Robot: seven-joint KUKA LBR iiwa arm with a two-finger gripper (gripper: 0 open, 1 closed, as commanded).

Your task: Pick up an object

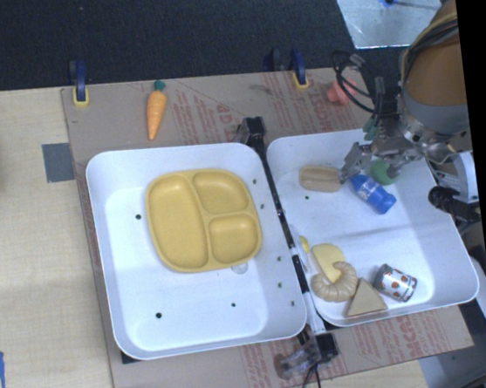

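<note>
Blue bottle [373, 193] lies tilted in right bin [447, 243], just below gripper [378, 163], near fingertips. Cannot tell jaw state. Green piece [382, 171] at jaws, hold unclear. Tan roll [318, 178] just left of jaws. Yellow divided plate [202, 217] well left, in left bin [130, 273].

My arm [432, 69] comes in from the right edge of the view, its orange band showing above the wrist, black cables looping beside it. I bend down at the wrist so my end effector [378, 166] hangs low over the far part of the right-hand bin
</note>
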